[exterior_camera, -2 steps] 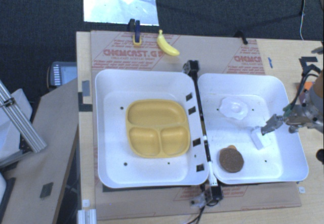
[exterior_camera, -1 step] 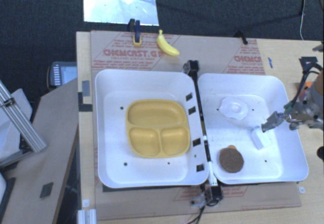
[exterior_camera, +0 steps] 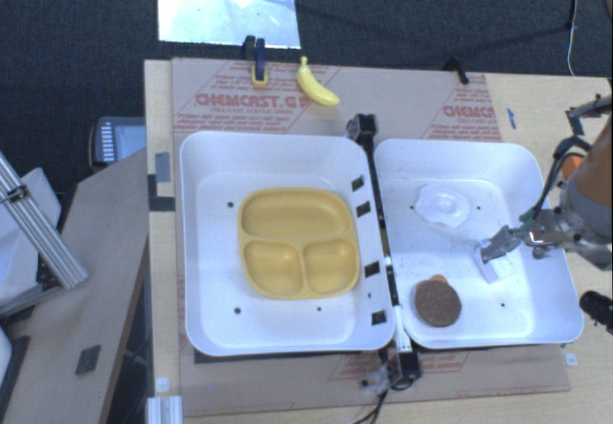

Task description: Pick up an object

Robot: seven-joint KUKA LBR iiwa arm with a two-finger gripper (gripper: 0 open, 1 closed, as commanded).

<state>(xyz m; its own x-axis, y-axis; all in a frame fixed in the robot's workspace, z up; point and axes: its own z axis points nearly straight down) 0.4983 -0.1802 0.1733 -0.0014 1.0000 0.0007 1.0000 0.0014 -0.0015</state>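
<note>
Tool is low inside the right bin, toward the 3 o'clock side, arm entering from that edge. Whether the tool is apart or together: cannot tell, the tip is small and blurred. Nothing is seen between its tips, so no grasp is logged. Candidate objects in this bin: a brown disc at the 7 o'clock corner, and a clear lid at about 10 o'clock, faint against the white floor. The disc lies near the tool, toward 8 o'clock of it; the lid is a little farther, toward 10 o'clock. Judged step: approach, pick not yet made. Next move likely calls for a short shift over the disc, tips straddling it, then a descent to the floor. The disc sits close to the bin's front wall and to the divider, so room on those sides is tight; the open floor lies between disc and tool. Left bin holds a yellow tray. A banana lies on the tabletop beyond the bins, at 12 o'clock, well apart.
</note>
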